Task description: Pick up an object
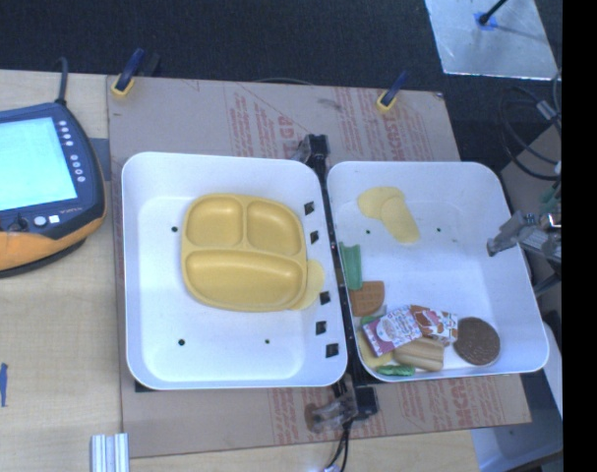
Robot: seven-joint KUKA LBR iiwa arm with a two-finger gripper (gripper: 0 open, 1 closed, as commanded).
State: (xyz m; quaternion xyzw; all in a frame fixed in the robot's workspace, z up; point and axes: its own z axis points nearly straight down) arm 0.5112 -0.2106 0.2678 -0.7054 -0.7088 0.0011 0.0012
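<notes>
Nearest the camera, along the front wall of the right bin (514,264), lies a small heap of play food: a red-and-white packet (408,328), a tan stick (424,354) beneath it with something green poking out at its left end, a brown wedge (368,297) and a green strip (351,264) against the left wall, and a dark brown cookie (477,341) a little apart to the right. Any of these could be the thing to pick; the cookie sits alone and lies closest to the arm.

The gripper (507,241) shows at the right rim of this bin, roughly midway along it. Only a grey tip and part of the wrist are visible, and whether the jaws are spread or pressed together I cannot tell; nothing is seen between them. From it the cookie lies toward the front and slightly left, the heap farther left. The packet's long axis runs roughly left to right.

Farther back in the same bin rests a pale yellow piece (389,211), probably two overlapping shapes. The left bin (150,264) holds a yellow divided plate (245,252). Both stand on a cardboard sheet (229,116) on the desk (42,362), with a handheld screen (32,175) at far left.
</notes>
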